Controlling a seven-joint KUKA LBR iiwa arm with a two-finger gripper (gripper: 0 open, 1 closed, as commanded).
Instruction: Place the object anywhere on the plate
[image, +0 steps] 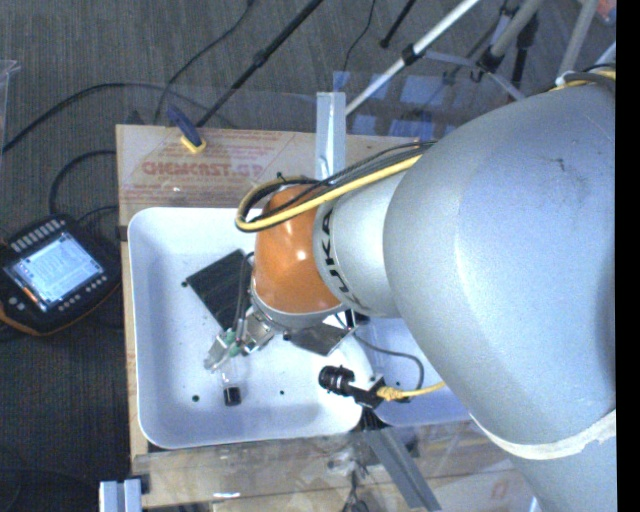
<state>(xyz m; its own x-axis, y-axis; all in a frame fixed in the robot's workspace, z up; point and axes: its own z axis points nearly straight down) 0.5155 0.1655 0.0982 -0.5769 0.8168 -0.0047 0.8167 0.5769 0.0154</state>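
Your hand (228, 352) hangs low over the left white bin (160, 330), reaching out from under the orange band (290, 262) of the arm. You cannot tell from this slant whether it is clenched or released, and nothing shows held in it. A small dark object (232, 396) lies on the bin floor just beside the tip of the hand, toward the near rim; that looks like the thing you are meant to move, and the hand seems set low there in order to take it.

The dark flat piece (220, 280) further back in the same bin is probably the plate. It is near the object but apart from it, partly under the wrist.

The bulky arm (500, 280) hides the right bin. A black plug (338, 380) on a yellow cable (400, 394) dangles near the bin's right rim and could snag. A control pendant (52, 270) sits on the floor, left of the worktop.
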